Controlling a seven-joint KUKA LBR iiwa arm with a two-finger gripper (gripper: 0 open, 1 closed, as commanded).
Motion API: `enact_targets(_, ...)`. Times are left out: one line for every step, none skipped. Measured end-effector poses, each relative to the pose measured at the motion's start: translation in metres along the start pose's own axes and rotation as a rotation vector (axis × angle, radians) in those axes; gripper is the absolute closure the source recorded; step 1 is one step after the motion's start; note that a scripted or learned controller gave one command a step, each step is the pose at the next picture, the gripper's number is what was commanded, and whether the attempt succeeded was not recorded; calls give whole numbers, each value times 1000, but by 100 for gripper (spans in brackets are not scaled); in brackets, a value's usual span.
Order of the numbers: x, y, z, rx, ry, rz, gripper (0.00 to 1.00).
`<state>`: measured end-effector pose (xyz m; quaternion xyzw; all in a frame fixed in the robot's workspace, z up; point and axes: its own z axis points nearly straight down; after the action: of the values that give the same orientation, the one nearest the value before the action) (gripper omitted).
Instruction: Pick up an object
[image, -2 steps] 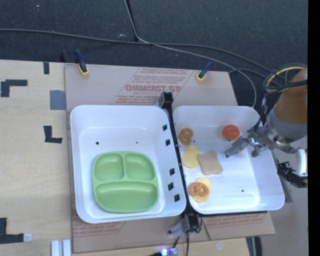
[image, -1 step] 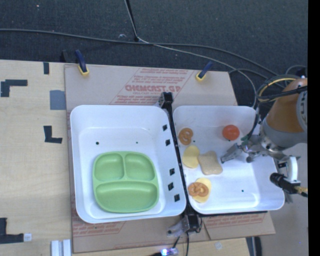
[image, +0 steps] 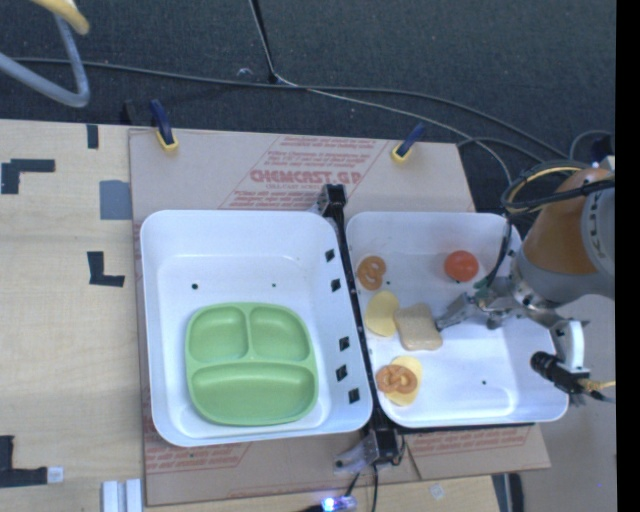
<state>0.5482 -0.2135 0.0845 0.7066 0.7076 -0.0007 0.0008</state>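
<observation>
Two shallow white bins side by side on a cardboard sheet (image: 300, 165) clamped to the bench: left bin (image: 160, 260) holding a green divided plate (image: 250, 362), right bin (image: 500, 395) holding the small food-like pieces. Reaching in from the right over the right bin, the grey arm (image: 575, 240) with its orange band, gripper (image: 446, 316) low near the bin's middle, just beside the tan bread-like slice (image: 418, 328). Fingers slim and dark, tips close to the slice's right edge; cannot tell whether spread or closed, and nothing seen held between them. Touching the slice on its left, a pale yellow round piece (image: 381, 315). Above that, near the divider, a small orange pretzel-like ring (image: 372, 270). Well up toward the far wall, a red tomato-like ball (image: 461, 265), apart from the rest. Near the front wall, an orange swirl on a yellow disc (image: 398, 379).
</observation>
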Motion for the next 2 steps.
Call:
enact_targets(-1,1,-12,-5,-4,0,100)
enact_targets(-10,4,-70,-4,0,1,100)
